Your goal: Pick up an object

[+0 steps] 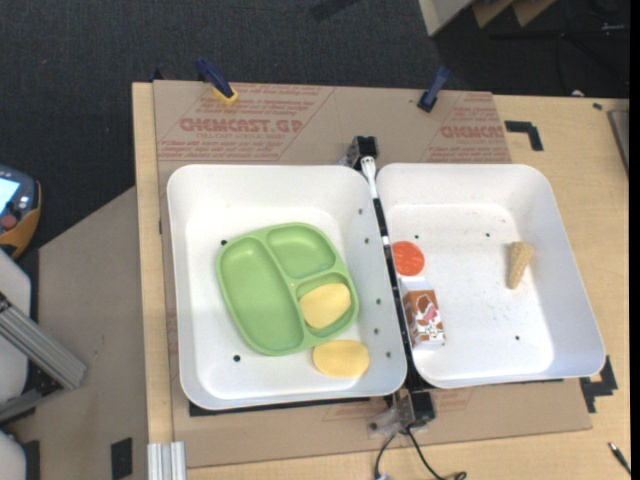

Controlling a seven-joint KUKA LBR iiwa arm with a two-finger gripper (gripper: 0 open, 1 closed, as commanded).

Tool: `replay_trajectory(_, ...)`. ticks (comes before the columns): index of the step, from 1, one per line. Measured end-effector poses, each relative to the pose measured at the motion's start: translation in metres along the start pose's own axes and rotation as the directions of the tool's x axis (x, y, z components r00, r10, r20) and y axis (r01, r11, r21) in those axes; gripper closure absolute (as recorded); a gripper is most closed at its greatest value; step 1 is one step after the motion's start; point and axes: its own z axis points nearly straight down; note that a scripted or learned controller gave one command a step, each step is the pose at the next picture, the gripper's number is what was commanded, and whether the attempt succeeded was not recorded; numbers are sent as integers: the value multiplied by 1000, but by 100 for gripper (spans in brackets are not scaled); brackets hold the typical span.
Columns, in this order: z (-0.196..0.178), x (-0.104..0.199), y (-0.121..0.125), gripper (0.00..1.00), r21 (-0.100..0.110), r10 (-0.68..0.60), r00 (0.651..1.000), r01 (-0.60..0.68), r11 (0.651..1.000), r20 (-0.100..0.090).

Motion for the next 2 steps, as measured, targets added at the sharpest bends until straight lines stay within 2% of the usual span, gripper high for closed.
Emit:
replay_trajectory(1, -1, 0, -41, 100, 6, 3, 1000, -3, 1000, -5)
replay_trajectory(2, 6, 0, 1, 100, 1, -1, 1000, 1, 1000, -1)
